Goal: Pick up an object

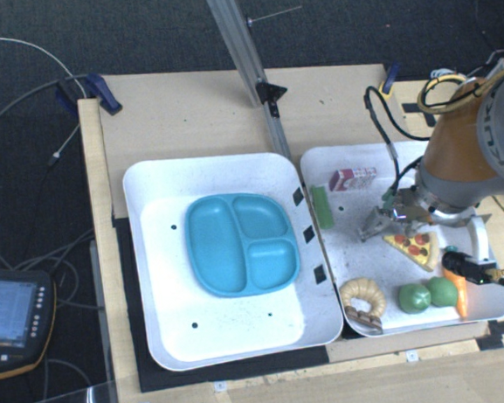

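Nearest the camera, along the front edge of the right bin (353,154), sit a tan braided pastry (363,299), two green round pieces (422,296) touching each other, and an orange piece (460,295) at the corner. Just behind them lies a toy pizza slice (414,247), a yellow wedge with red spots. Its long axis runs on a slant, from upper left to lower right in the camera view, with the narrower tip toward the upper left and the broad crust end toward the green pieces.

At that tip hangs the gripper (382,222), reaching in from the right under the orange-banded wrist. Its grey fingers spread apart toward the left with nothing seen between them; they sit just beside the slice's tip, and contact cannot be made out.

Farther back in the same bin a small pink and white box (353,178) lies flat, and a green bar (322,208) lies along the bin's left wall, long axis front to back.

A blue divided plate (241,244) with three compartments rests in the middle of the left bin (155,196).
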